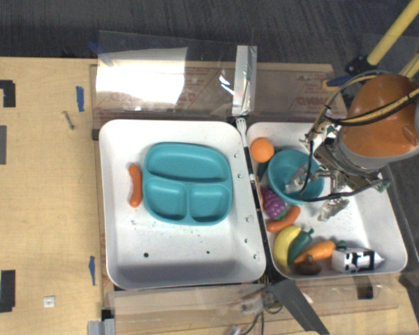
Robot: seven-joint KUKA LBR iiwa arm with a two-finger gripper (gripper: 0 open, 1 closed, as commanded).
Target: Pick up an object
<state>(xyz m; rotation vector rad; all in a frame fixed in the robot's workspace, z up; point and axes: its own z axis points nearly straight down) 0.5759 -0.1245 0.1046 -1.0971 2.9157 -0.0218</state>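
While the arm (380,121) reaches in from the right over the right bin (384,222), its claw (309,180) hangs above the teal bowl (290,173) at that bin's upper left; whether the claw is apart or together cannot be told, cables and metal parts crowd the spot. Nothing can be made out in its grip. Orange ball (262,149) sits just beside the bowl, near the bin's top-left corner. Below the bowl: purple grapes (272,202), a carrot-like piece (283,219), a yellow banana (285,243), another orange piece (318,251), and a black-and-white toy (356,259) along the lower wall. Left bin (126,250) holds a teal divided plate (188,181), centred, with an orange sausage (135,185) lying just beside its left edge. Both bins rest on the wooden desk (35,187).
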